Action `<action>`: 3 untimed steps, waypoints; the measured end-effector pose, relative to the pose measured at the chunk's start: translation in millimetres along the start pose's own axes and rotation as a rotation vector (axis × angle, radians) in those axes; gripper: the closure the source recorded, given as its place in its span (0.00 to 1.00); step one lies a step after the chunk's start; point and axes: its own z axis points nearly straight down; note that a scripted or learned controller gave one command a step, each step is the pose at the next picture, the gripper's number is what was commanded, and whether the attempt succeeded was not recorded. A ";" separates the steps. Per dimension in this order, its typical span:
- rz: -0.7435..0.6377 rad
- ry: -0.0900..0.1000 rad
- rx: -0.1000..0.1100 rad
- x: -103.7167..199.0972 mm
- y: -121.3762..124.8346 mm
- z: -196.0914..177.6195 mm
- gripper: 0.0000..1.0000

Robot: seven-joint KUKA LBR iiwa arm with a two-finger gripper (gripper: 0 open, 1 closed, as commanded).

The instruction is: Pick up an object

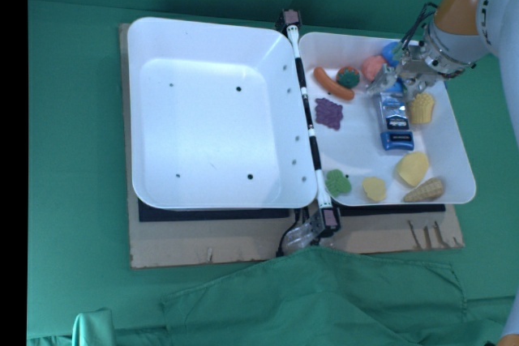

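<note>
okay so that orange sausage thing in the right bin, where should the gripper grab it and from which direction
Take the orange sausage at its middle, coming straight down from above, fingers closing across its narrow width. It lies flat and slanted, upper left to lower right, so turn the gripper square to that line. The green ball sits close by its right end, so the middle probably gives the fingers more room.

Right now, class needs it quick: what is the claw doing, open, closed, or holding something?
Claw: cannot be told; it sits low in the right bin, right above the blue toy.
</note>
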 end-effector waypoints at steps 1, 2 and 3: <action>0.002 -0.005 -0.006 -2.1 -52.1 10.8 1.00; -0.001 -0.005 0.002 -2.0 17.9 -41.3 1.00; -0.004 0.001 0.015 84.9 -29.7 -53.4 1.00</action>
